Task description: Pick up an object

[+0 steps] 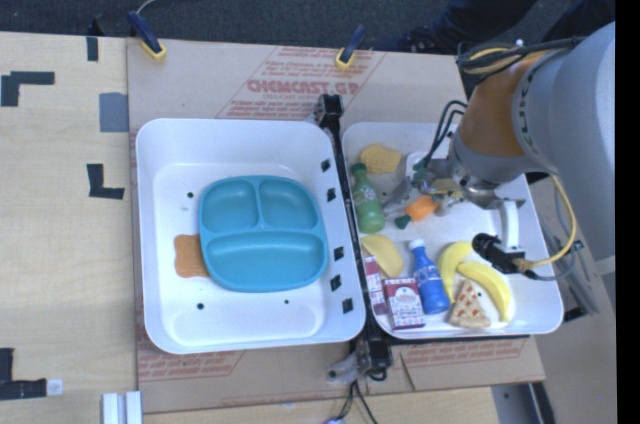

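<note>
My gripper (pixel 422 190) is low in the right bin (pixel 540 312), reaching in from the right. It hangs just above a small orange item (pixel 423 208) and looks close to touching it. A green bottle (pixel 366 204) lies just left of the gripper, and a yellow piece (pixel 380 158) lies behind that. Toward the front are a yellow lemon-like item (pixel 385 255), a blue bottle (pixel 430 278), a red box (pixel 403 302), a banana (pixel 487 278) and a pizza slice (pixel 467 308).
The left bin (pixel 160 312) holds a blue divided plate (pixel 262 232) with a brown toast-like piece (pixel 186 256) sticking out at its left edge. A black divider (pixel 340 212) runs between the bins. Yellow clamps (pixel 148 40) grip the cardboard's far edge.
</note>
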`<state>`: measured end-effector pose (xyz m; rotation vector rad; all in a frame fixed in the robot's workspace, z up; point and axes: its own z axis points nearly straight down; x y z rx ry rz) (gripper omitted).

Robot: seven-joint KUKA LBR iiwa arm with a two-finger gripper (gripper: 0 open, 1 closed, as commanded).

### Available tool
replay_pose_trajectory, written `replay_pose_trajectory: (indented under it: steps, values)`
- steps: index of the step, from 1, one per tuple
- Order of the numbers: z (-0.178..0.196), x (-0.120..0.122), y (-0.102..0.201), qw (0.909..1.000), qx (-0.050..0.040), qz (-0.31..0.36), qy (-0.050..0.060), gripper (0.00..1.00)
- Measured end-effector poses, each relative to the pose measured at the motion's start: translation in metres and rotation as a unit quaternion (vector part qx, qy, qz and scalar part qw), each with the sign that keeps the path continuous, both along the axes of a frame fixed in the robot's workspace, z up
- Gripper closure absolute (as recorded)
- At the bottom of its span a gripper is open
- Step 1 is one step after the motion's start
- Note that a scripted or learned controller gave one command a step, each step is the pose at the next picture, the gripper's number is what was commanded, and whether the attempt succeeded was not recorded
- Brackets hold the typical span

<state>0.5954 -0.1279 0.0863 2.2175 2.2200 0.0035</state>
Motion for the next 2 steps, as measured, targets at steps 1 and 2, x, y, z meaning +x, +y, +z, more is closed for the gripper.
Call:
replay_pose_trajectory:
  steps: [1,2]
  values:
    - [0.010,0.000,0.000,1.0000,-0.0005,0.000,0.000,1.00]
    - [0.098,-0.014,0.065,1.0000,0.0008,0.001,0.002,1.00]
